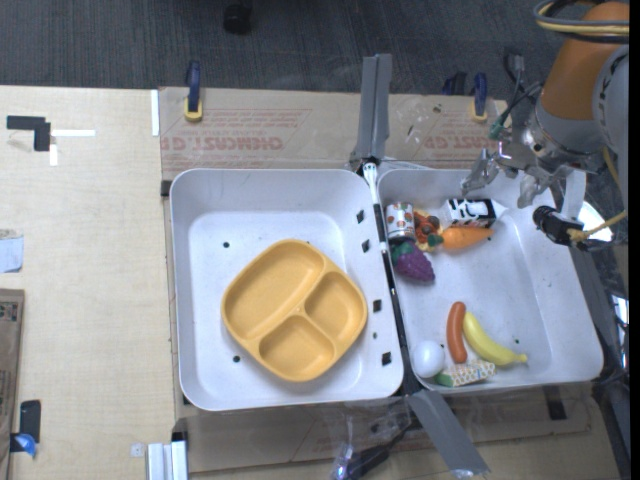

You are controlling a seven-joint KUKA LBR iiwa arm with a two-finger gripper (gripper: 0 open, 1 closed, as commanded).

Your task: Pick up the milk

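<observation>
Looking down on your bench, you have the gripper (487, 173) hanging over the far rim of the right bin (560, 308), just behind the milk (471, 209). That milk is the small black-and-white carton lying near the bin's far wall, touching the carrot (466, 237) in front of it. You cannot tell from this angle whether the claw is spread or closed; the metal parts blur together, and nothing sits visibly between them. Left of the milk you see a small can (400, 220) and purple grapes (414, 264). Nearer you lie a sausage (456, 331), a banana (487, 340) and a white egg (428, 358). Your left bin (200, 268) carries a yellow divided plate (293, 310).
</observation>
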